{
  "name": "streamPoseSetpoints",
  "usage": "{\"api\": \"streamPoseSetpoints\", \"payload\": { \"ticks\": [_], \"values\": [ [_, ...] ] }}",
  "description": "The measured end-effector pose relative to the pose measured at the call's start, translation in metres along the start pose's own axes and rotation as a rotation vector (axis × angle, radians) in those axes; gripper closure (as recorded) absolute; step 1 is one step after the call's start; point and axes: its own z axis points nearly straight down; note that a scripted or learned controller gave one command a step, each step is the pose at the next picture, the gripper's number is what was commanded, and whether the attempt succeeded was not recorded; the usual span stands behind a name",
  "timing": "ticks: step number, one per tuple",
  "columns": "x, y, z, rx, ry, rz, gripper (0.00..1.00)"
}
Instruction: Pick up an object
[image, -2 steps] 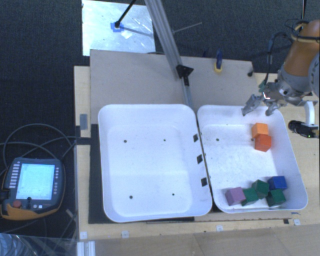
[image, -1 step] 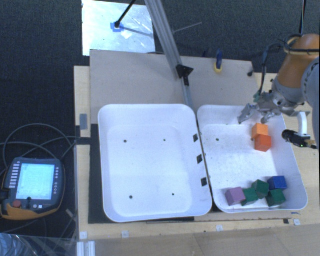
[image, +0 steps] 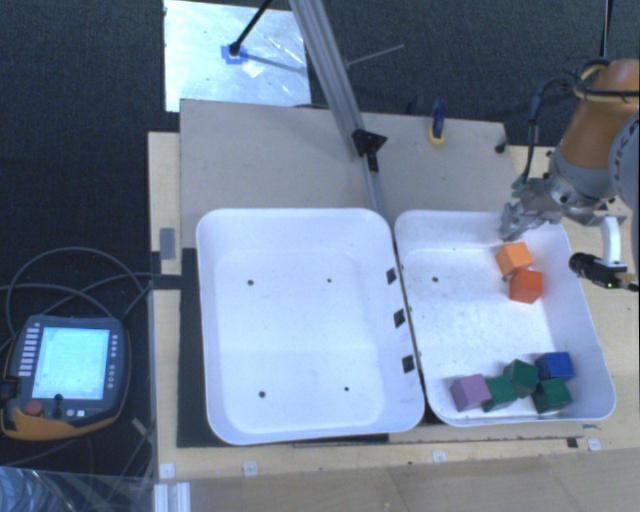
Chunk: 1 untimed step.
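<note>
Light-orange foam cube (image: 514, 257) lies in the right shallow white plastic bin (image: 470, 300), upper-right part, touching or just beside a darker orange-red cube (image: 526, 286) below it; jaws (image: 517, 222) of the grey arm w/ orange band (image: 600, 120) hang just above the light-orange cube, near the bin's far rim; can't tell if jaws are open or closed, nothing seen between them. Along the same bin's near edge: mauve cube (image: 468, 391), two dark-green blocks (image: 520, 377) and (image: 551, 397), a blue cube (image: 555, 364), all clustered, touching or nearly so. Left shallow white plastic bin (image: 300, 320) sits beside, edges meeting at black clips (image: 399, 318). Tan desk (image: 290, 160) carries both; grey teach pendant w/ lit screen (image: 68, 375) on dark floor at far left, cables looped round it.
</note>
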Motion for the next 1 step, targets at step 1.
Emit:
{"api": "streamPoseSetpoints", "payload": {
  "ticks": [1],
  "values": [
    [0.0010, 0.0048, -0.0455, -0.002, 0.002, 0.001, 1.00]
  ]
}}
